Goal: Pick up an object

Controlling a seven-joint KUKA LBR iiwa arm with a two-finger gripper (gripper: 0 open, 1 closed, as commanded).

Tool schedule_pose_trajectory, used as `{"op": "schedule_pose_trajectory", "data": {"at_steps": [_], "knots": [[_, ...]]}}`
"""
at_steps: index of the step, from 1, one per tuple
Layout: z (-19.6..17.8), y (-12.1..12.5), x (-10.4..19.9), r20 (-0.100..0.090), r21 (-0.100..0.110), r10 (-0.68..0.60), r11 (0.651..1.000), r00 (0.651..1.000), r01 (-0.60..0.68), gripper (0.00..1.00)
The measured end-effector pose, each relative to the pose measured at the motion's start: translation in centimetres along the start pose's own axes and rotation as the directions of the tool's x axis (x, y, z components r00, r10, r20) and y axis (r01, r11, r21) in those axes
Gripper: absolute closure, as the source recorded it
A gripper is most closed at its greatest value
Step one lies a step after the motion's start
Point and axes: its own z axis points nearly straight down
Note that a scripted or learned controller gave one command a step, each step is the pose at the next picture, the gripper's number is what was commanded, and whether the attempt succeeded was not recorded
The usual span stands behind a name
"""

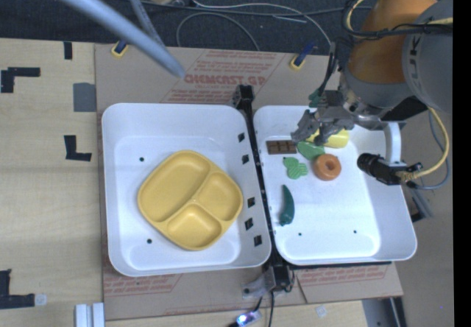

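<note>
My gripper (318, 131) hangs low over the back of the right bin (368, 241). Just under it lies a light green piece (310, 149), and a small yellow block (338, 140) sits right beside it; whether the gripper touches either one I cannot tell. An orange ring-shaped toy (327, 166) rests a little in front of them. A brown chocolate bar (280, 146) lies near the bin's left wall, a small green leafy piece (295, 167) in front of it, and a dark green pod (286, 206) further forward.
The left bin (121, 171) holds a yellow divided plate (191, 200). A black divider with clips (254, 178) runs between the bins. A black cable fitting (379, 168) sticks out over the right bin's right side. Cables trail behind the bins.
</note>
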Motion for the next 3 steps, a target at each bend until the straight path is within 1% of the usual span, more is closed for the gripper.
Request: {"op": "schedule_pose_trajectory", "data": {"at_steps": [1,2,3], "knots": [[-0.1,0.3,6.2,0.000,0.001,-0.001,1.000,1.000,0.001,1.00],[1.1,0.8,10.7,0.001,0.003,0.001,1.000,1.000,-0.001,1.00],[2.6,0.6,16.6,0.001,0.004,0.000,1.000,1.000,0.000,1.00]]}}
